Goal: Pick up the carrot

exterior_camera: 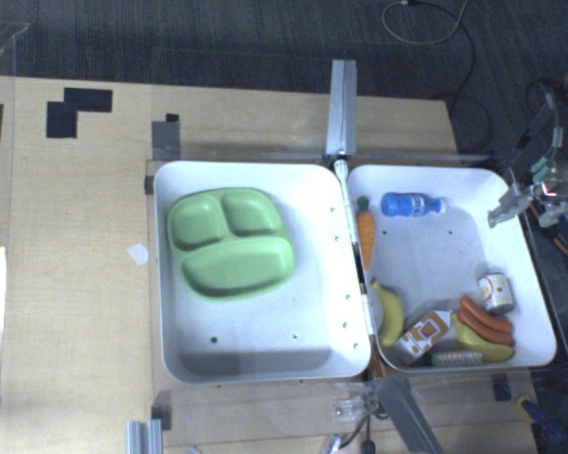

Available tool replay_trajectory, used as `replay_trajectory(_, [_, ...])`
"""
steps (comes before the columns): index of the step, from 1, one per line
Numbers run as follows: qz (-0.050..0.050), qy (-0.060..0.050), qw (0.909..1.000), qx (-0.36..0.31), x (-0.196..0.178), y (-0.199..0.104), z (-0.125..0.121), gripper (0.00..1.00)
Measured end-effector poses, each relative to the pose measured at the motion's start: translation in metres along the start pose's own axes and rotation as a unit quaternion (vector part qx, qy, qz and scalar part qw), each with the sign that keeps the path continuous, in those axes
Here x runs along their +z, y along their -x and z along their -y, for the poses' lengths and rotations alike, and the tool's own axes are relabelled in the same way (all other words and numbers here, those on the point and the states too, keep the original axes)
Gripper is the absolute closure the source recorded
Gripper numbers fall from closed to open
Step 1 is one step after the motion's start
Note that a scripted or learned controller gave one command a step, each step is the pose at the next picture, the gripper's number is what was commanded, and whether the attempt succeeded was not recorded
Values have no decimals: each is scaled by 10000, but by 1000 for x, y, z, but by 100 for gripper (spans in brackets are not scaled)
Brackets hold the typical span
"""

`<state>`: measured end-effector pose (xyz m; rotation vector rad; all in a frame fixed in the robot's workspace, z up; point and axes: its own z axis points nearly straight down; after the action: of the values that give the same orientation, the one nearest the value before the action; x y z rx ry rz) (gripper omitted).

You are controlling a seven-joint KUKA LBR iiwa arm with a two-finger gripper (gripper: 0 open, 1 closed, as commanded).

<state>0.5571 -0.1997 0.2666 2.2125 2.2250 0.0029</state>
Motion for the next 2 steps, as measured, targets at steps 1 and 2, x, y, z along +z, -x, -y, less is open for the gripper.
replay_trajectory(1, [-7, -5, 9987, 519, 48, -62, -40, 0])
replay_trajectory(2, [0, 7, 9973, 741, 0, -48, -46, 0])
